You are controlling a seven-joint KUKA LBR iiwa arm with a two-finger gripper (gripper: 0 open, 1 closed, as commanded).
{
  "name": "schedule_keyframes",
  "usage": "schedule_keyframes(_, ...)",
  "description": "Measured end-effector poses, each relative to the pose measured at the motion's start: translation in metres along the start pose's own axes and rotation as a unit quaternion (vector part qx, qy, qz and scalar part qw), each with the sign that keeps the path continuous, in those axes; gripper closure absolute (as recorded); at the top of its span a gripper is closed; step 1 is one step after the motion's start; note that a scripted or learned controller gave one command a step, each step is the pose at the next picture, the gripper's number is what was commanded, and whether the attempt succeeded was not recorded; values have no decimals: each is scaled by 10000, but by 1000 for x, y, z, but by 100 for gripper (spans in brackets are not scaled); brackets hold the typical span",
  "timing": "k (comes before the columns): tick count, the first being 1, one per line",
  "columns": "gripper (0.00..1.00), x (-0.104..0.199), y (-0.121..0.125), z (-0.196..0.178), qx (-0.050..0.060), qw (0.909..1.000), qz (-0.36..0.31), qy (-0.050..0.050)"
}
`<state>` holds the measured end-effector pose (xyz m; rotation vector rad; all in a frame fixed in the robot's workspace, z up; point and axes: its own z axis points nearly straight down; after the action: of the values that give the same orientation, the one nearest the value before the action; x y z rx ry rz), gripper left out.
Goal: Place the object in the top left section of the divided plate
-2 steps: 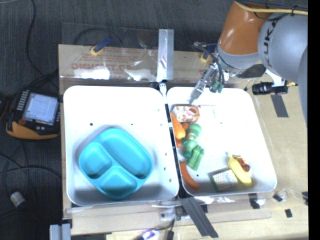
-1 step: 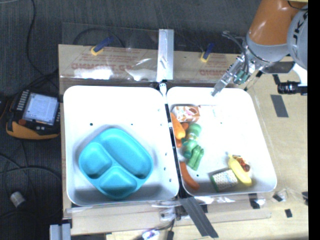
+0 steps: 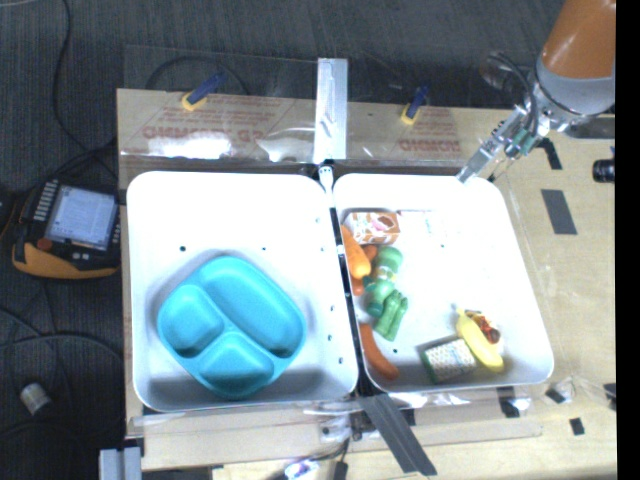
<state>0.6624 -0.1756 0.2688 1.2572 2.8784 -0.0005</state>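
Banana (image 3: 479, 338) looked light and slick to me; I'd have pinched its middle. Gripper (image 3: 470, 173) hung above the right bin (image 3: 520, 258), grip state unclear.

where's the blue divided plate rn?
The blue divided plate sits in the left white bin, toward its lower middle, across the divider from the toy food in the right bin.
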Motion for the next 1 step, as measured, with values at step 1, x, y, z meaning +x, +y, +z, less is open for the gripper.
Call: schedule_keyframes(1, 100, -25, -18, 4, 17, 9979, -653, -9)
